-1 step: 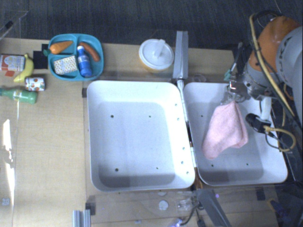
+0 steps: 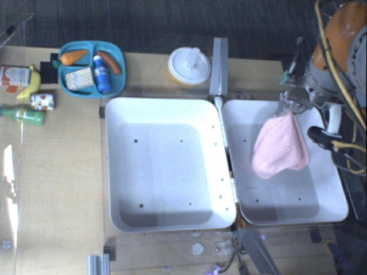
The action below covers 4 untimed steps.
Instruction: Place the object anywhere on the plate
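1. Look at the right bin [image 2: 338,208] first. The pink cloth [image 2: 280,148] hangs over it — its top corner is pinched up and the rest droops down loose.
2. The gripper [image 2: 288,109] is right at that top corner. Its fingers are closed on the cloth, so you can see it is holding the cloth up.
3. The arm [image 2: 338,33] comes in from the right side, grey with an orange band, with yellow and black cables looping around it.
4. The left bin [image 2: 114,171] sits just beside the right one, and the two touch along the middle.
5. Behind the bins you can see a white lidded cup [image 2: 189,66] on the bench.
6. To the far left is a blue plate [image 2: 118,73] with parts — it has toy food in it, like a carrot [image 2: 74,56] and a blue bottle [image 2: 102,76].
7. Next to that plate lie a toy banana [image 2: 31,83], a small can [image 2: 42,101] and a green bottle [image 2: 23,116].
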### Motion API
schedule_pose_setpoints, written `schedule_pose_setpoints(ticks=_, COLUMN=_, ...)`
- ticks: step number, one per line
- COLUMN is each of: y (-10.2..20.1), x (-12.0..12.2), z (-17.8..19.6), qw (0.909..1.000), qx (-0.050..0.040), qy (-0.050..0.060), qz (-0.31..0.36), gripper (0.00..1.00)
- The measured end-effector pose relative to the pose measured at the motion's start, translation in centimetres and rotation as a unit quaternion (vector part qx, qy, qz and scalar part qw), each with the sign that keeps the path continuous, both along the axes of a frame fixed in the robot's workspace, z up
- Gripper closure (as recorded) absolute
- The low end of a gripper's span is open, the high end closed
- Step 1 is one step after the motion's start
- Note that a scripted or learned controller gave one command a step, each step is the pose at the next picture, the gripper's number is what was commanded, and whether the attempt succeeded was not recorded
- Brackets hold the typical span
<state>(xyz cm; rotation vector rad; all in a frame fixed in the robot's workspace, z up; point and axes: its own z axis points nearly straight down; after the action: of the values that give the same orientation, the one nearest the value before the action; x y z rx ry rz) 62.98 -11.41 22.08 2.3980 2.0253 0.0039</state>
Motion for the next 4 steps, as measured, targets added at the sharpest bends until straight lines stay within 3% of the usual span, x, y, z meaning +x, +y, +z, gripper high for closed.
schedule_pose_setpoints(ticks=1, y=5.6, x=0.4, z=-0.8, qw=0.9795, qx=-0.0004, qy=0.001, qz=0.201, gripper=1.00)
schedule_pose_setpoints(ticks=2, y=10.3, x=0.9, z=-1.2, qw=0.9196, qx=-0.0010, qy=-0.001, qz=0.393, gripper=1.00)
schedule_pose_setpoints(ticks=3, y=15.5, x=0.6, z=-1.4, qw=0.8230, qx=-0.0016, qy=-0.001, qz=0.568, gripper=1.00)
schedule_pose_setpoints(ticks=4, y=20.6, x=1.0, z=-0.4, qw=0.6935, qx=-0.0024, qy=-0.002, qz=0.720, gripper=1.00)
